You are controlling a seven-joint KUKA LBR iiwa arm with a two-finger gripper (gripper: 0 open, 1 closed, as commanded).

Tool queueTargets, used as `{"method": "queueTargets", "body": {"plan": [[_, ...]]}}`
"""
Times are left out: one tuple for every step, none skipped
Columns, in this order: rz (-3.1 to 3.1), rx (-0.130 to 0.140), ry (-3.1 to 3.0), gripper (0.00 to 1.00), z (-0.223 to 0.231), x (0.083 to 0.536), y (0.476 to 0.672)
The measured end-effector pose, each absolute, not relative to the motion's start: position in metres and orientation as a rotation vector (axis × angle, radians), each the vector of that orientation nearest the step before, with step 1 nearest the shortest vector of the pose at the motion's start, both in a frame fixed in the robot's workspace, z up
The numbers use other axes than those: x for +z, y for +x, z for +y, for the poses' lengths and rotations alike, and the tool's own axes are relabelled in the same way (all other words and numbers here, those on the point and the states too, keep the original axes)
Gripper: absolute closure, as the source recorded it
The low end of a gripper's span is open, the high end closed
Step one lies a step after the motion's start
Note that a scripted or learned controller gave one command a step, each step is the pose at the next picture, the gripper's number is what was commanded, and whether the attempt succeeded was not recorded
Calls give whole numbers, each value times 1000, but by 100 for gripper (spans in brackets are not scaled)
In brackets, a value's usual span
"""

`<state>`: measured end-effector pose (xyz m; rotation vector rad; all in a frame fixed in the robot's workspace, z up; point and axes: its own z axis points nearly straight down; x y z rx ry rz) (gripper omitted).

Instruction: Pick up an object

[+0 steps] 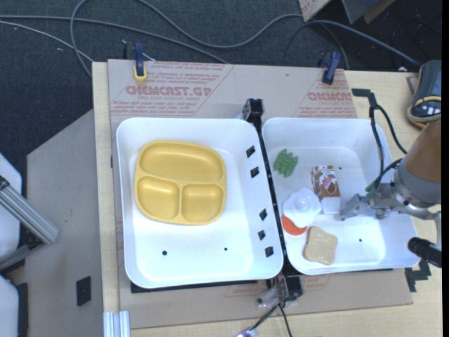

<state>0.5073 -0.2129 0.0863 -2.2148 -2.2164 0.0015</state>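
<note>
Toast (pixel 320 246) lies by cup (pixel 302 205), wrapper (pixel 325 182); pincer (pixel 349 209) seemingly just beside.

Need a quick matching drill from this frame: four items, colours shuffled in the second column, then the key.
Things:
1. divided tray in the left bin
2. leafy piece
3. slice of bread
4. clamp at the board's back left corner

Colours:
A. tan
B. blue and yellow
C. yellow
D. green

Pairs: 1-C, 2-D, 3-A, 4-B
</note>
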Motion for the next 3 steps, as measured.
{"method": "queueTargets", "body": {"plan": [[-2221, -2, -2220, 100, -214, 101, 509], [-2226, -4, -2224, 100, -209, 163, 507], [-2229, -5, -2224, 100, -208, 211, 517]]}}
